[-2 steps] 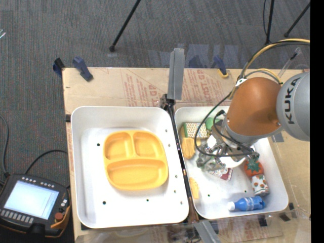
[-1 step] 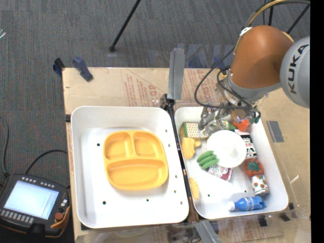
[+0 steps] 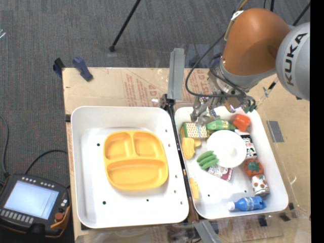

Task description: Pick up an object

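The left bin (image 3: 81, 135) holds a yellow divided plate (image 3: 135, 159) near its middle, with bare white floor all round it out to the rim. In the right bin (image 3: 276, 176) the toys crowd the far and middle part around a white round plate (image 3: 228, 148): a checkered block (image 3: 195, 130), corn (image 3: 188, 148), green pods (image 3: 207, 159), a tomato (image 3: 252, 166) and, by the near rim, a blue bottle (image 3: 247, 204). The jaws (image 3: 201, 113) hang over the far left corner just above the checkered block, slightly parted and holding nothing.
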Tool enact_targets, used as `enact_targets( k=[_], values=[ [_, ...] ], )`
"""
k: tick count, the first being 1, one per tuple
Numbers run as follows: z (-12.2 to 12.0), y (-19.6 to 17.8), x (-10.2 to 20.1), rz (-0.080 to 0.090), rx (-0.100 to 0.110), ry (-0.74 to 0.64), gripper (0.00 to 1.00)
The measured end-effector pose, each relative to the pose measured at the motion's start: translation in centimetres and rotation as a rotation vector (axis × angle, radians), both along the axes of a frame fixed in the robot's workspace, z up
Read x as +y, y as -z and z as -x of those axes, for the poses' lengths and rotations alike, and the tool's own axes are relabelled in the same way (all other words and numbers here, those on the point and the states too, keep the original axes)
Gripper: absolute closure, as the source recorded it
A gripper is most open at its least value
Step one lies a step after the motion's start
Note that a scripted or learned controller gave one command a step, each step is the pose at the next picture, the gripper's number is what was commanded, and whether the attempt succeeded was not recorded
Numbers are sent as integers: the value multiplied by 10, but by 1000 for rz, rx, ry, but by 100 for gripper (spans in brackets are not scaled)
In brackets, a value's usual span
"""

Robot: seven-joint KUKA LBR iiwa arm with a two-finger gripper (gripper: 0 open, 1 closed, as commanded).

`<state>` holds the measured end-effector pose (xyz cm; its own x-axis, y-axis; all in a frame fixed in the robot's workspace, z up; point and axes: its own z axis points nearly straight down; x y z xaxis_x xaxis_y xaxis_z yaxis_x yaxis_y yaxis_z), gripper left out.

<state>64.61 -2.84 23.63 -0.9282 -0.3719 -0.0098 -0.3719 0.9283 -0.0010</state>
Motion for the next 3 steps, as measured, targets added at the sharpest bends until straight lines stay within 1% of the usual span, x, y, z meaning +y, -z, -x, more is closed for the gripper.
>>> enact_targets(
  k=[1, 2, 3],
  values=[
    [1, -14, 57, -1, 5, 50, 100],
    [0, -24, 57, -3, 1, 53, 100],
    [2, 0, 1, 2, 8, -538, 100]
  ],
)
